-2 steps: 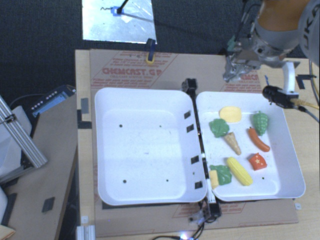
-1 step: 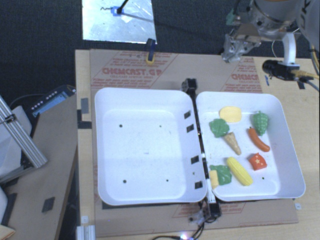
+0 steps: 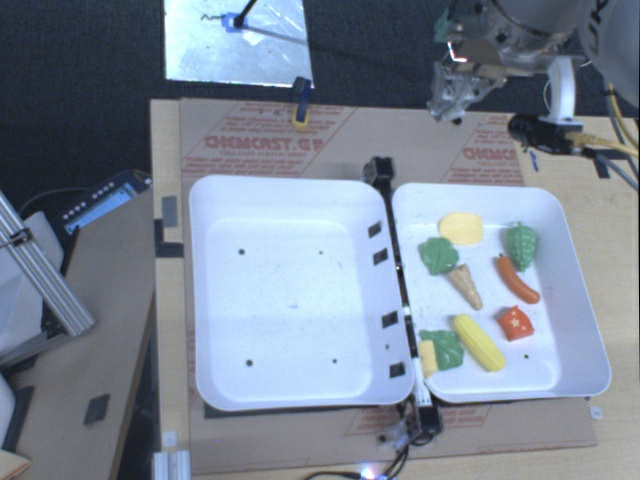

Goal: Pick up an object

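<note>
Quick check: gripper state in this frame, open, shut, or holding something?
Gripper: cannot be told from this angle; it hangs above the bench, behind the right bin, with nothing visibly held.

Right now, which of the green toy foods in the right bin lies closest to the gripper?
The green bunch near the right bin's far right corner, beside the orange carrot. The other two green pieces sit further from the gripper.

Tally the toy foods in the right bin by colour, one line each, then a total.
Green: 3, at
Yellow: 2, at
Red: 1
Orange: 1
Tan cone: 1
Total: 8
</note>
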`<action>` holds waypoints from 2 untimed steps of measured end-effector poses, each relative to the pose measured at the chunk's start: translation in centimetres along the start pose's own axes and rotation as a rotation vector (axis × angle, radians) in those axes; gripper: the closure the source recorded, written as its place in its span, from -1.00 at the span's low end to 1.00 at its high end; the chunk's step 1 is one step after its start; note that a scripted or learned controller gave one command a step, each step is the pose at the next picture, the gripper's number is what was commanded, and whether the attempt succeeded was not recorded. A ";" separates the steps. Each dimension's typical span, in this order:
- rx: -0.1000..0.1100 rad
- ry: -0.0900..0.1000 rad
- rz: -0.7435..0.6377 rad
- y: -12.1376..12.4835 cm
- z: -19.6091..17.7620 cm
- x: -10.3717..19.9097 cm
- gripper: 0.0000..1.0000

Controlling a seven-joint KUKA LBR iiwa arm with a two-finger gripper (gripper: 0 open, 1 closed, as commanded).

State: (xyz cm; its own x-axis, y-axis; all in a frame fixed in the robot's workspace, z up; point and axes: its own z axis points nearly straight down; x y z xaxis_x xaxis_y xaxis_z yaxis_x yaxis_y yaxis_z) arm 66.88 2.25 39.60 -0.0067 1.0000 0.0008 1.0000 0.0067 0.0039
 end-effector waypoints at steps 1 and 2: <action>0.001 -0.001 0.002 0.0 -1.8 0.6 1.00; 0.000 -0.001 0.001 0.0 -3.7 2.1 1.00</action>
State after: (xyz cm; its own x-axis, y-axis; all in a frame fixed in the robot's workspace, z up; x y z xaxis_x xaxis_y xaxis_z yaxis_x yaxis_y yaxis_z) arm 66.88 4.39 43.26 -0.0053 1.0000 -0.0003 1.0000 0.0053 0.0039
